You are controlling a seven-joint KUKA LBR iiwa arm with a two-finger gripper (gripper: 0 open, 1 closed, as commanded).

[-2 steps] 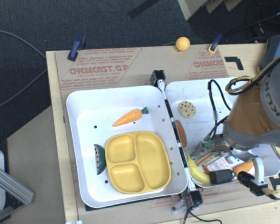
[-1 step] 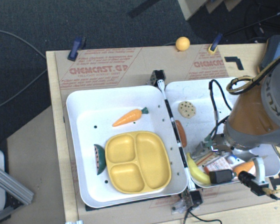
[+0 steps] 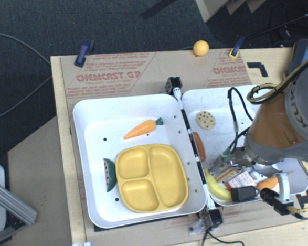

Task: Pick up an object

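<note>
Grey rounded arm (image 3: 300, 109), broad orange band, looping black cables, metallic wrist parts

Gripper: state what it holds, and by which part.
Cannot be told. The gripper is low in the right white bin beside the yellow banana, with nothing seen in its grasp.

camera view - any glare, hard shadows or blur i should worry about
In the camera view the light is soft and even: the left bin looks bright white but keeps its detail, the carrot and yellow divided plate throw only faint shadows, and edges stay sharp; the arm darkens and covers part of the right bin.
</note>
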